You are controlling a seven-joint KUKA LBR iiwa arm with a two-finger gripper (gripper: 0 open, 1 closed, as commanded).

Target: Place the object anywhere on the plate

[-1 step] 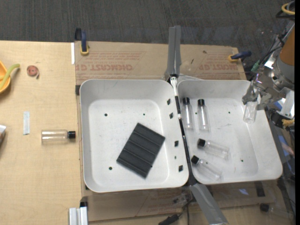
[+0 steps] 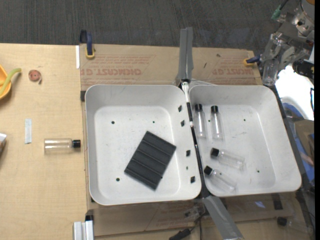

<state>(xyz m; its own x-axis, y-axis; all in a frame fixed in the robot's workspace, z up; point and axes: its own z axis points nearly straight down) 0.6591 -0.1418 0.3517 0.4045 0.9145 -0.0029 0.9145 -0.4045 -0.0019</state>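
Two white bins: left bin (image 2: 100,134), right bin (image 2: 270,134), both speckled with small black dots. Dark grey, ribbed plate (image 2: 150,160) against the white of the left bin. Four clear vials (image 2: 216,122) with black caps in the right bin; one more clear, black-capped vial (image 2: 61,144) on the pale tan wood bench (image 2: 40,184). Brown cardboard (image 2: 135,69) with faded red lettering. Blue clamp (image 2: 86,43) with a yellow tip. Orange bowl (image 2: 3,84) at left edge. Dark grey carpet (image 2: 125,9) beyond.
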